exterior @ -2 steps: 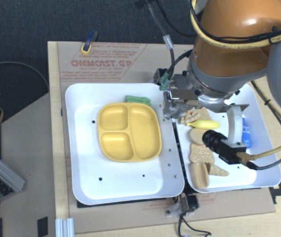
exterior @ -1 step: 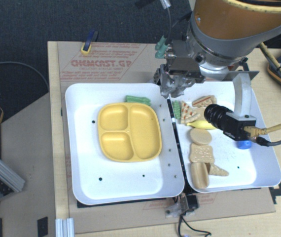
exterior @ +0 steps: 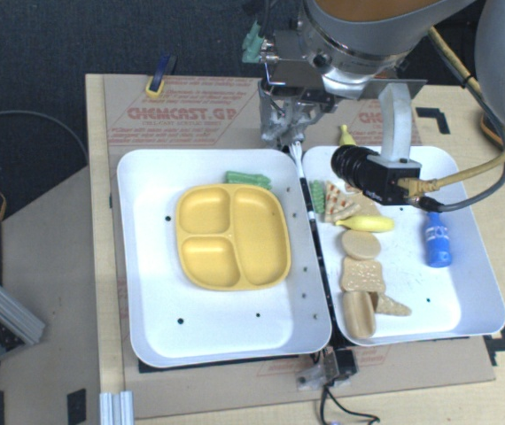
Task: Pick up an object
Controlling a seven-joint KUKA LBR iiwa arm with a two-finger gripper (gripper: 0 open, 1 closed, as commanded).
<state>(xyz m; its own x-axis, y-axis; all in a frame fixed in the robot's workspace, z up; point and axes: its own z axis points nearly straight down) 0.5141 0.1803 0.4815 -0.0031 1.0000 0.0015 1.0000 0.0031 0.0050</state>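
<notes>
The camera view looks down on a table (exterior: 190,104) carrying two white bins side by side, and the yellow divided plate (exterior: 233,236) in the left bin (exterior: 146,326) serves as the landmark. Just behind the plate's far edge a green object (exterior: 249,180) lies flat, partly hidden by the plate. To the plate's right, across the ridge where the bins meet, the right bin (exterior: 474,299) holds a cluster of toy food: a green-and-orange wedge (exterior: 332,200), a yellow banana (exterior: 365,223), a round tan piece (exterior: 361,244), a square cracker-like piece (exterior: 362,275) and a brown loaf shape (exterior: 358,312). Farther right of the plate lies a blue bottle (exterior: 437,241). The pincer (exterior: 290,131) hangs beyond the plate's far right corner, over the bins' back rims; whether its tips are apart or together cannot be told, and nothing shows between them.
</notes>
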